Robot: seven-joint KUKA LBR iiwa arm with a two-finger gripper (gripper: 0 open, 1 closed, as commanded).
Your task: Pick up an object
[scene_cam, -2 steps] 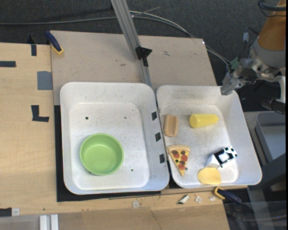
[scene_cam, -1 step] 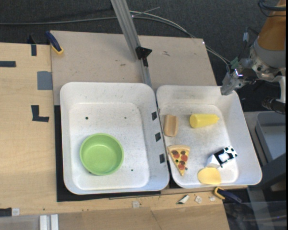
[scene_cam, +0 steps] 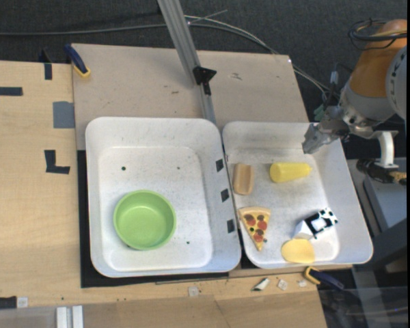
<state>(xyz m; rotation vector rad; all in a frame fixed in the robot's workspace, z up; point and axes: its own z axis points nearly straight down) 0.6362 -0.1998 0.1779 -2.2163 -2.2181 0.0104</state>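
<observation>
1. Risk we are judging: the gripper [scene_cam: 317, 141] is hovering over the right bin [scene_cam: 352, 214] rim, near the yellow cylinder [scene_cam: 290, 172]; a slanted descent could roll it away.
2. We are unable to tell how wide it is open; nothing is showing in it.
3. We are counting two bins, one green bowl [scene_cam: 144, 219], one bread piece [scene_cam: 242, 178], one pizza slice [scene_cam: 255, 227], one black-and-white block [scene_cam: 320, 222], one yellow lump [scene_cam: 298, 251].

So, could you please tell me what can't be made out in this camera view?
- Tool: blurred and small in the camera view, so its opening can't be judged.
- Arm: cut off by the right edge.
- Black-and-white object: too small to identify.
- Yellow piece: its shape is unclear; whether it touches the black-and-white object can't be told.
</observation>
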